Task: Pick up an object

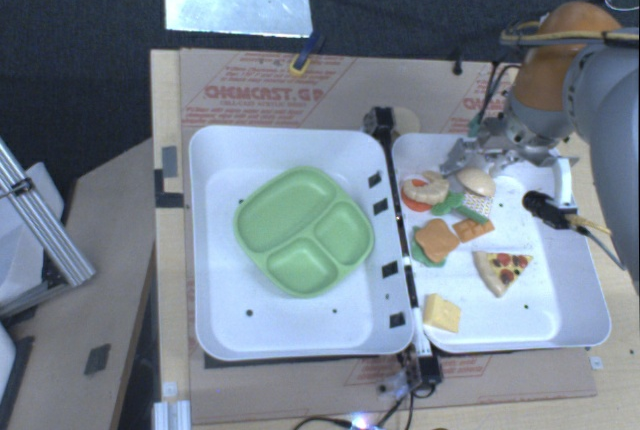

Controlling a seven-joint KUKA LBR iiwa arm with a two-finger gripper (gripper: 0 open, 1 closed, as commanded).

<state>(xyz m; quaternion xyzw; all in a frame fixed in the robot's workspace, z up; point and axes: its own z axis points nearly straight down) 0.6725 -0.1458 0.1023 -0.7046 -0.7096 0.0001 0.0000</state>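
The gripper (478, 161) hangs low over the back of the right bin (575, 298), just above a small heap of toy food: a round bun (476, 182), a burger piece (425, 189) and something green under them, and I cannot tell how the jaws stand. To do this step well, I think it is better to descend on one single piece (the bun lies nearest) and not between two touching pieces. The pizza slice (502, 270) and the cheese block (442, 313) lie apart and look easier, while the green tray (303, 231) sits in the left bin (215, 218)

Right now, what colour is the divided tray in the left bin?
Light green tray, clearest in the camera view.
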